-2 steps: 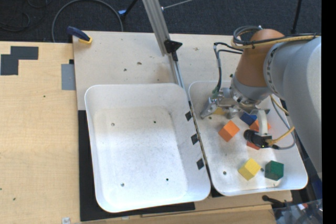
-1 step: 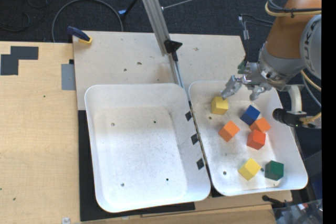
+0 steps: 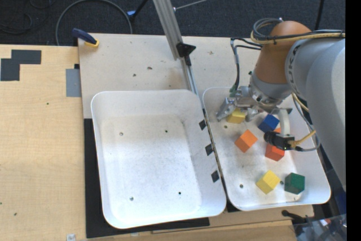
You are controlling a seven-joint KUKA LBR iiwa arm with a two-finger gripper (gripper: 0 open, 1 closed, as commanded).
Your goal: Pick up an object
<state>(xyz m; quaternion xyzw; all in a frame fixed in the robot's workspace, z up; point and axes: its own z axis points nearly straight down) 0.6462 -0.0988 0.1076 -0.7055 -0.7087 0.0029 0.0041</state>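
Watching from my remote station, I saw the pincer (image 3: 233,111) low in the right bin (image 3: 316,192), near its upper left corner, fingers clamped on a yellow block (image 3: 237,116). Just to its right sat a blue cube (image 3: 269,122); below and right lay an orange cube (image 3: 246,141) and a red cube (image 3: 274,152). Farther down were another yellow cube (image 3: 268,182) and a green cube (image 3: 294,183). To its left lay the left bin (image 3: 113,115).

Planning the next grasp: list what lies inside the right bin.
The right bin holds two yellow cubes, an orange cube, a blue cube, a red cube and a green cube. The gripper and arm cover the bin's upper part.
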